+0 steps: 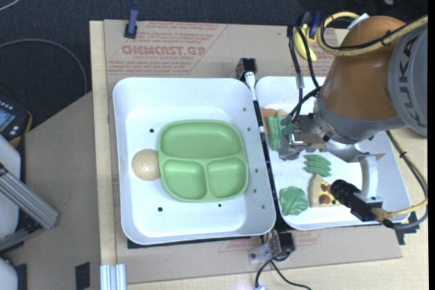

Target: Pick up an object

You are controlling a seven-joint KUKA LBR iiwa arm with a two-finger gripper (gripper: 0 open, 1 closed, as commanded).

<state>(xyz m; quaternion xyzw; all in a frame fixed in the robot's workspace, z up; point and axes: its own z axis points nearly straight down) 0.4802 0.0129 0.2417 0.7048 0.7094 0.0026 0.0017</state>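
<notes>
The brown table [190, 44] is the biggest thing here, and it has red letters printed near its back edge. The big grey and orange arm [367, 71] comes in from the right and hangs over the right bin. The left bin [136, 214] is white and shallow. The right bin [401, 193] is white too, and it sits just beside the left one, so their walls meet down the middle.

A green tray [204, 159] lies in the left bin. It has three parts, one long part at the back and two small ones at the front.

The gripper [291, 139] is low over the left side of the right bin, close to the wall between the bins. I cannot tell if it is apart or together.

A pale round thing [145, 164] touches the left side of the green tray. A long green toy [275, 129] lies just beside the gripper, between it and the bin wall. A bumpy green lump [293, 199] sits near the front of the right bin. A green leaf [317, 164] lies a little in front of the gripper. A yellow slice with red spots [321, 192] is just to the right of the bumpy lump. A small orange piece [270, 113] peeks out just behind the long green toy.

A blue clip [131, 21] sits on the back left edge of the table. A black clip [246, 68] sits at the back, where the two bins meet.
</notes>
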